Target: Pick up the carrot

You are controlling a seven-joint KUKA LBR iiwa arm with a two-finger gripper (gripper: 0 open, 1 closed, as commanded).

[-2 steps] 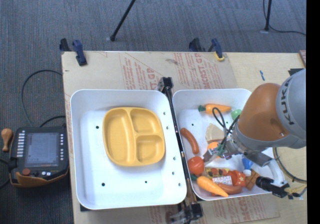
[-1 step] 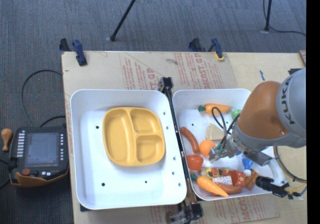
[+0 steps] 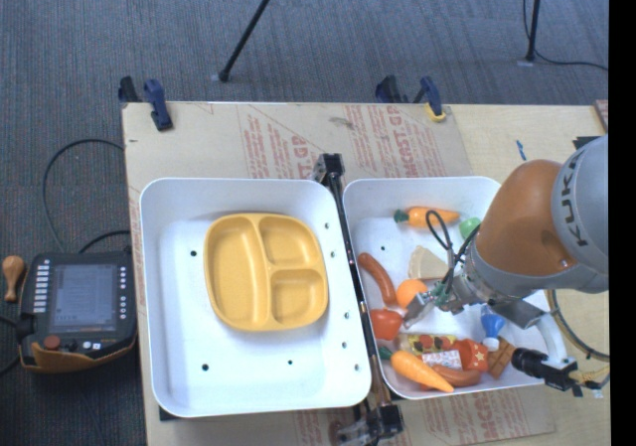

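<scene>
Camera view: the gripper (image 3: 425, 303) hangs low over the right bin's (image 3: 370, 198) crowded middle, its grasp unreadable; one carrot (image 3: 427, 217) lies near the far rim, another carrot (image 3: 421, 371) at the near rim; it may well nip the neighbouring sausage (image 3: 377, 278) or tomato (image 3: 387, 323) instead.

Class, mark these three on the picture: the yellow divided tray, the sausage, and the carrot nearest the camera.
yellow divided tray (image 3: 266, 270), camera view, centre divider.
sausage (image 3: 377, 278), camera view, middle of its length.
carrot (image 3: 420, 371), camera view, middle of its orange body.

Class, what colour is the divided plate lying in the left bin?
Yellow: the divided plastic plate shows best in the camera view.
</scene>
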